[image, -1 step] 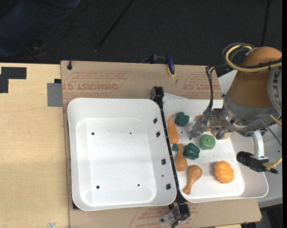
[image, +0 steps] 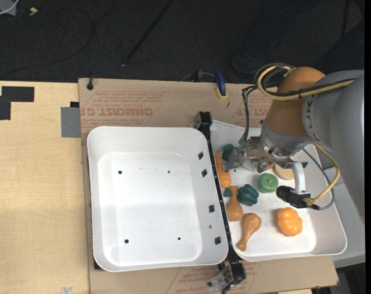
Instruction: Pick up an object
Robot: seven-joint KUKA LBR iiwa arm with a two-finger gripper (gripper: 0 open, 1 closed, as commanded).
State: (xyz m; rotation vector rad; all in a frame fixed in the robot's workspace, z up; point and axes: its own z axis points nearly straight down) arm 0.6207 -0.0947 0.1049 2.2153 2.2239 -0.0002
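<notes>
Orange pumpkin (image: 289, 221) near right bin's (image: 332, 241) front edge, white floor around it; end effector (image: 235, 155) grip unreadable.

The grey arm (image: 338, 112) reached in from the right of the camera view, its orange band (image: 295, 103) turned up toward the camera just above the wrist. From there the wrist bent down and to the left, carrying the gripper (image: 234, 155) low at the arm's leftmost end. Cables (image: 268, 81) looped over the top of the orange band and another (image: 323, 185) trailed below the wrist
</notes>
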